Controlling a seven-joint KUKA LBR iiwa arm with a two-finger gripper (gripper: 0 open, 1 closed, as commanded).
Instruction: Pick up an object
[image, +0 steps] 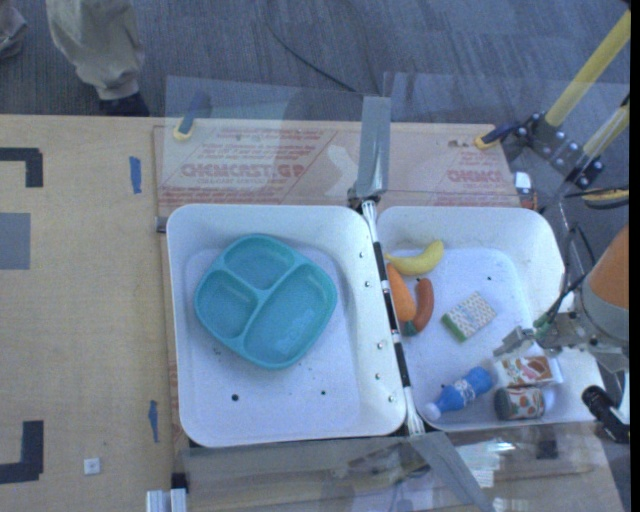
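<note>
Desk (80, 330): pale wood, bearing two shallow white bins side by side, with black tape marks near its left edge.
Left bin (200, 415): holds a teal divided plate (265, 300) with three compartments, lying flat towards the bin's left and upper part.
Right bin (535, 235): holds all the small things; its left wall touches the left bin's right wall.
Banana (420, 259): yellow toy, curved, in the upper left part of the right bin, just above the carrot.
Carrot (401, 296): orange, lying lengthwise along the bin's left wall, touching the sausage.
Sausage (424, 304): reddish brown, just to the right of the carrot and parallel to it.
Green and white box (470, 315): small, tilted, near the middle of the right bin, apart from the other things.
Blue bottle (460, 393): lying on its side with a white cap pointing left, near the bin's lower wall.
Carton (527, 369): small, white and orange, at the lower right, just above the can.
Can (519, 403): lying on its side, just to the right of the blue bottle.
Arm (610, 290): enters from the right, orange band at the frame edge.
Claw (520, 342): low over the right part of the right bin, just above the carton; whether it is apart or together cannot be told, and nothing is seen clamped in it.
</note>
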